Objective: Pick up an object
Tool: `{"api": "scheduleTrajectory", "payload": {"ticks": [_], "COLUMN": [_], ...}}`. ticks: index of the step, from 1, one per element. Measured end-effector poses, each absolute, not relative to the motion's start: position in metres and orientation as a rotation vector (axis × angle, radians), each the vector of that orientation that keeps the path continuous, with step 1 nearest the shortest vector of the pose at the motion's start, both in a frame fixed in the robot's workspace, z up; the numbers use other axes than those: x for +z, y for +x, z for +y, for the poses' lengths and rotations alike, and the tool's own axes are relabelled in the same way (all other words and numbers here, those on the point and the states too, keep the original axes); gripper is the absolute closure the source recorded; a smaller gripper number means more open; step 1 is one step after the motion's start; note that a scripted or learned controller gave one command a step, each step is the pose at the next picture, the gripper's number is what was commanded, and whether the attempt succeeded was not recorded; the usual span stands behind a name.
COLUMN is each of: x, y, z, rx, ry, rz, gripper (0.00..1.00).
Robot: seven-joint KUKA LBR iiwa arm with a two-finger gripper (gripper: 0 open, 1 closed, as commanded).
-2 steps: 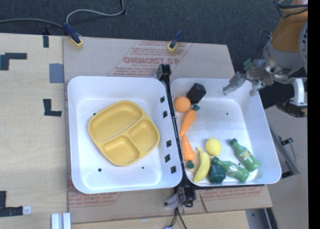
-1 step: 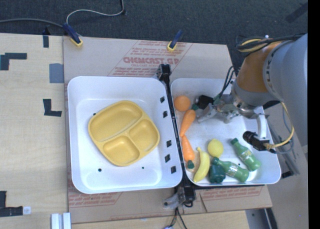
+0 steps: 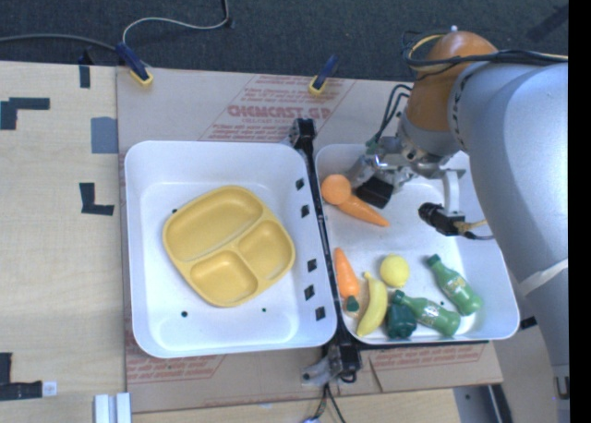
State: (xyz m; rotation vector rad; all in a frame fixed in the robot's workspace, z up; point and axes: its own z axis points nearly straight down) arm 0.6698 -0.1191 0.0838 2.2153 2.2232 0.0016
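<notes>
Green bottles [image 3: 441, 303] crowd the right bin's [image 3: 503, 320] near edge; up by its far-left corner the gripper [image 3: 372, 183] hovers over a carrot [image 3: 351, 199] — light, stiff, slick; grab mid-body. Finger spread: cannot tell.

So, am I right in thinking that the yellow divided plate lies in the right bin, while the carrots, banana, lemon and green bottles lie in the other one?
Not quite: in the camera view the yellow divided plate lies in the left bin. The carrots, banana, lemon and green bottles lie in the right bin.
</notes>
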Motion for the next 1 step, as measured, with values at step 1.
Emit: {"api": "scheduleTrajectory", "payload": {"ticks": [1], "x": [0.0899], "y": [0.6691], "z": [-0.1193], "rx": [-0.006], "ry": [2.215], "rz": [2.227], "gripper": [1.0]}}
